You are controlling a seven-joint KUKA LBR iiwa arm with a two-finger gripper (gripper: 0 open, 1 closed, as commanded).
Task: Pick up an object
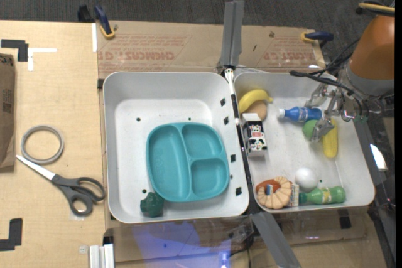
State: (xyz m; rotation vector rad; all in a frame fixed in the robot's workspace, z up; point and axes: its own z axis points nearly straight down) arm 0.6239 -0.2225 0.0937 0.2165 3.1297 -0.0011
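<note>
My gripper [320,116] hangs low over the right bin [358,160], near its far right side, with the fingers spread apart and nothing between them. A blue bottle [300,114] lies just left of the fingertips. A green ball [309,129] and a yellow oblong toy [330,142] sit right under them. Further left are a banana [254,98], a tan egg-like piece [254,112] and a small black-and-white box [255,137]. Along the near wall lie a white ball [306,177], a green bottle [324,196] and an orange ridged toy [276,192].
The left bin [125,103] holds a teal divided plate [187,161] and a dark green lump [151,204] in its near corner. Scissors [66,185] and a tape roll [42,143] lie on the bench to the left. A grey divider bar [232,34] stands between the bins.
</note>
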